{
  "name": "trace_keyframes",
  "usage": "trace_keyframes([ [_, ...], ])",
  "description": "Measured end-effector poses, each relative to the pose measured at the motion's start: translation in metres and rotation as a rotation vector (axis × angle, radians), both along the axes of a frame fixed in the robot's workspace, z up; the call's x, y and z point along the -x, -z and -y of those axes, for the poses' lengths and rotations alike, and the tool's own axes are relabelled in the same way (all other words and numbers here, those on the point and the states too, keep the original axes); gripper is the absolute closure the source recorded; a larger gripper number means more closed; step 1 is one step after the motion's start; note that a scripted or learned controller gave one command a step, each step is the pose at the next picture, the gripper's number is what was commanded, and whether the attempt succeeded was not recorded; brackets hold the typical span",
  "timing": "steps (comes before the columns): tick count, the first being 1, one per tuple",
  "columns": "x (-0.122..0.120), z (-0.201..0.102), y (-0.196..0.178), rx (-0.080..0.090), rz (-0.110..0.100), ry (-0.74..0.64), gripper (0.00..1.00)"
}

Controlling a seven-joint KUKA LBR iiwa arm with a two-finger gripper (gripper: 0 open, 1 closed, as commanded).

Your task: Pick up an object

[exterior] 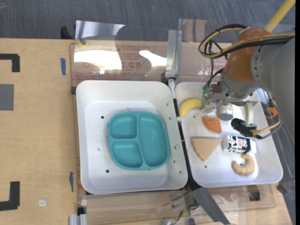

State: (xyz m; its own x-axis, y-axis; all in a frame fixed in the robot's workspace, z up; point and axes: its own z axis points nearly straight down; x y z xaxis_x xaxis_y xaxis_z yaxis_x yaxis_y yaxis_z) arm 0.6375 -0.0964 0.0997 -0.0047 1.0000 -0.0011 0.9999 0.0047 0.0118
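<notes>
- The tool (212, 104) hangs low over the far part of the right bin (272, 165), under the grey arm (276, 64) with its orange band (246, 55).
- Whether the tool is spread or pressed together cannot be told from this angle.
- A yellow banana (189, 106) lies just beside the tool, toward the left bin; contact cannot be confirmed.
- An orange waffle-patterned piece (212, 124) lies just on the near side of the tool.
- A tan wedge (206, 147) lies farther toward the near edge, apart from the tool.
- A black-and-white carton (237, 144) and a curled croissant (244, 165) lie well apart from the tool, near the bin's front corner.
- The left bin (89, 107) holds a teal divided tray (138, 139), well apart from the tool.
</notes>
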Motion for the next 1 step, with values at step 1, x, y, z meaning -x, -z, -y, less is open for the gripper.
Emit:
trace_keyframes([
  [1, 0.0005, 0.0, 0.001, 0.0, -0.002, 0.0, 0.0],
])
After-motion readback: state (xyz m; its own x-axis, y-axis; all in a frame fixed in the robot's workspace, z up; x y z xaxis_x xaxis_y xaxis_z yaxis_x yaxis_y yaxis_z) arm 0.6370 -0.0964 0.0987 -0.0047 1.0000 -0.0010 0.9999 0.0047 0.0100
